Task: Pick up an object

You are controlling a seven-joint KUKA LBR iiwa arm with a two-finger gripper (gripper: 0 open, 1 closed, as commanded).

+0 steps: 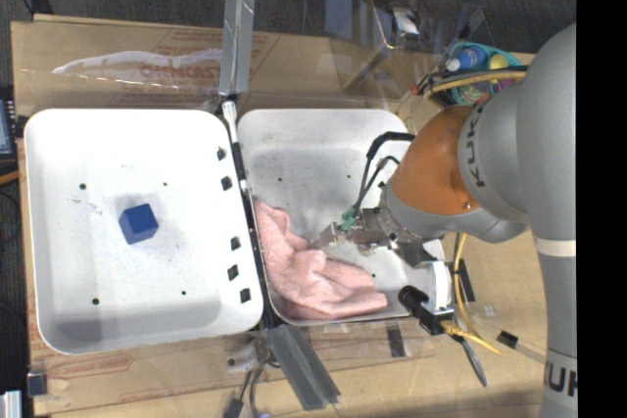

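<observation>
A crumpled pink cloth [315, 274] lies along the front left of the right bin [294, 147]. A blue cube [139, 221] sits in the middle of the left bin [59, 152]. My gripper [345, 231] hangs low in the right bin, just above the cloth's upper right edge, below the orange band of the wrist. Its tips are close to the cloth, but no object shows between them.
A metal divider [235, 44] runs between the bins at the back. Cables and colourful clutter [470, 64] lie behind the arm at the right. Black clips [235, 245] line the shared bin wall. The bench is cardboard brown around the bins.
</observation>
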